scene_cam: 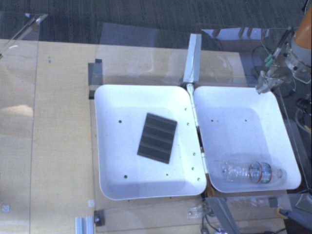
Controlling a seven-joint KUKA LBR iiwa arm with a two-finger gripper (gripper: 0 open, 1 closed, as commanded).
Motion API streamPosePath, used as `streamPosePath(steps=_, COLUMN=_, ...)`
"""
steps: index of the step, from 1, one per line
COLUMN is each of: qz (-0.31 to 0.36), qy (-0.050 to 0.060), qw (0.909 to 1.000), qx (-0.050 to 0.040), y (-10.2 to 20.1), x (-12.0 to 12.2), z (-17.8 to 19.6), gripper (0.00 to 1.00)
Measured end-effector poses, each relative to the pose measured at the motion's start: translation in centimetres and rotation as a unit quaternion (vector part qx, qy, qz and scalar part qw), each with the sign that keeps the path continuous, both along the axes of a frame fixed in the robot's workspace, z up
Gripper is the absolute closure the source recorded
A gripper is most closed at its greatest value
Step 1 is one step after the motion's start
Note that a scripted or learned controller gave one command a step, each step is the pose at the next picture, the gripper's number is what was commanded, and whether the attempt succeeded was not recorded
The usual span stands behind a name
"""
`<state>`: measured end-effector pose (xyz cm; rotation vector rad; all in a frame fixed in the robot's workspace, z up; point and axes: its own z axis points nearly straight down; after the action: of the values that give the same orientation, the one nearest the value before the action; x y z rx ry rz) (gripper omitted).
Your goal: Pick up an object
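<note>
Approach is judged the step in hand: the pincer (pixel 265 82) is seen at the right bin's (pixel 234 106) far right corner, and whether it is open cannot be told. A clear plastic bottle (pixel 251 172) lies near that bin's front edge; a centred descent across its body is advised.

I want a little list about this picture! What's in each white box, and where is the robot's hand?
left bin: shallow white plastic bin holding a dark grey ribbed rectangular slab, lying flat and tilted, near the middle
right bin: shallow white plastic bin holding a clear plastic bottle with a blue-green label, lying on its side near the front edge
hand: robot hand above the right bin's far right corner, away from both objects
held: nothing seen in the hand
</note>
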<state>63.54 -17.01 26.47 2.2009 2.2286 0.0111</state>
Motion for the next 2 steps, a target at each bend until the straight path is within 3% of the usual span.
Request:
streamPosePath(steps=1, qz=0.056, qy=0.001, qw=0.9984, qx=-0.0009, y=2.40, x=3.47, z=9.98, gripper=1.00)
streamPosePath(steps=2, qz=0.056, qy=0.002, qw=0.9984, qx=-0.0007, y=2.40, x=3.45, z=9.93, gripper=0.00)
